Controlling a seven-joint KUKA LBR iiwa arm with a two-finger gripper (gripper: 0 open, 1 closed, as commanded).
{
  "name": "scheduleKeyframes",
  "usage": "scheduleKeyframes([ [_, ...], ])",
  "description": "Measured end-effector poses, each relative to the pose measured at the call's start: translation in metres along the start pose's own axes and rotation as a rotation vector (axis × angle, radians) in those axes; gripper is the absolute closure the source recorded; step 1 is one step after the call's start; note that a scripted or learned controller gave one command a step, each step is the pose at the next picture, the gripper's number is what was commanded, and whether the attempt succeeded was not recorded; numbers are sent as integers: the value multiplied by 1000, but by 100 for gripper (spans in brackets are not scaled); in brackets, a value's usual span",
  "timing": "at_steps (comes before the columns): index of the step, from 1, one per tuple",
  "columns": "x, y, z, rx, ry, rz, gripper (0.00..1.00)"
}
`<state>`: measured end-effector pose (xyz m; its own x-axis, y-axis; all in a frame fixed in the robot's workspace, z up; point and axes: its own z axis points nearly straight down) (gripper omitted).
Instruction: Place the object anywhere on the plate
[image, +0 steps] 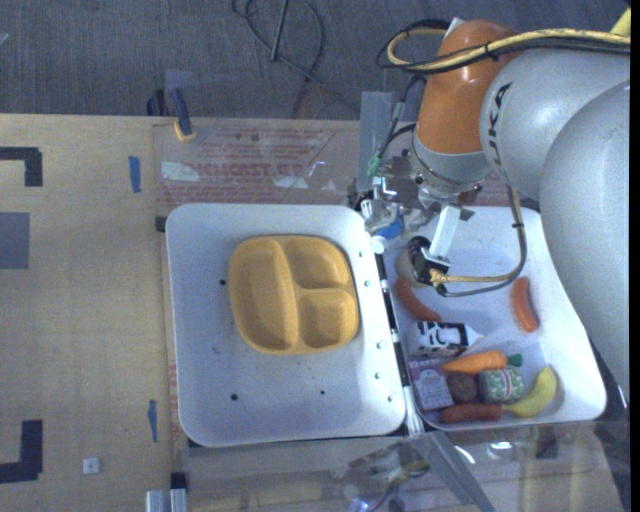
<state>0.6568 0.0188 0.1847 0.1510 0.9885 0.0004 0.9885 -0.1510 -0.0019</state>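
A yellow plate (293, 293) with three compartments lies in the left white bin (195, 340), with nothing on it. My gripper (388, 216) hangs over the far left corner of the right bin (572, 330), just beside the wall between the two bins. Wrist hardware and cables surround it. The nearest object is a reddish-brown sausage (414, 300), lying on the bin floor a little nearer the camera than the gripper. I cannot make out anything held in the gripper.
The right bin holds an orange sausage (524, 305), a black-and-white piece (441, 337), a carrot (477, 361), a banana (538, 393), a pink packet (432, 387), a green can (500, 383) and a red sausage (470, 411). The arm covers the bin's far right.
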Motion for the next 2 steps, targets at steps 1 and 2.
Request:
scheduleKeyframes([
  [1,64,-24,0,0,0,-50,100],
  [2,64,-24,0,0,0,-49,0],
])
